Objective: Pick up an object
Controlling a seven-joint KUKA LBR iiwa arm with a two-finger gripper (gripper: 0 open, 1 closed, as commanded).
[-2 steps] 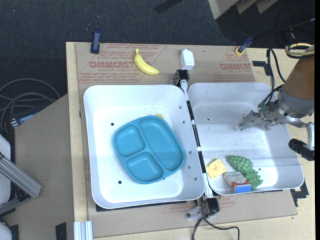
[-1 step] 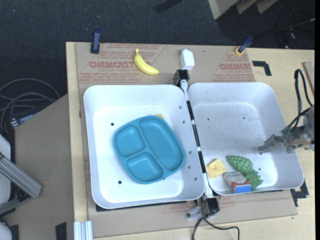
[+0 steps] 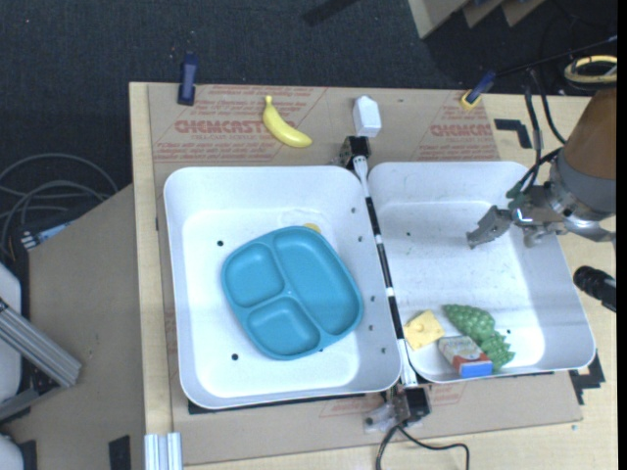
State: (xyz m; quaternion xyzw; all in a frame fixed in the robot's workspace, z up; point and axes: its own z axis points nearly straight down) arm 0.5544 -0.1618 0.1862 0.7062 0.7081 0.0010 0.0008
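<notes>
White plastic is making the two shallow bins, which are lying side by side on the cardboard-covered bench (image 3: 245,116), so the arm can be reaching both from the right. The left bin (image 3: 196,223) is bearing a blue divided tray (image 3: 289,292), the largest loose thing, lying flat near the middle. The right bin (image 3: 549,302) is keeping its small things crowded in the near corner: a green bumpy toy (image 3: 480,323), a yellow block (image 3: 423,329) just beside it, and a small grey, red and blue piece (image 3: 468,355) touching the green one. Any of these could be serving as the object to pick up.

The gripper (image 3: 490,228) is hanging over the bare far part of the right bin, well apart from this cluster, and nothing is showing between its fingers; whether they are wide or narrow I cannot tell. A yellow banana (image 3: 284,125) is resting outside the bins on the bench, probably out of play.
</notes>
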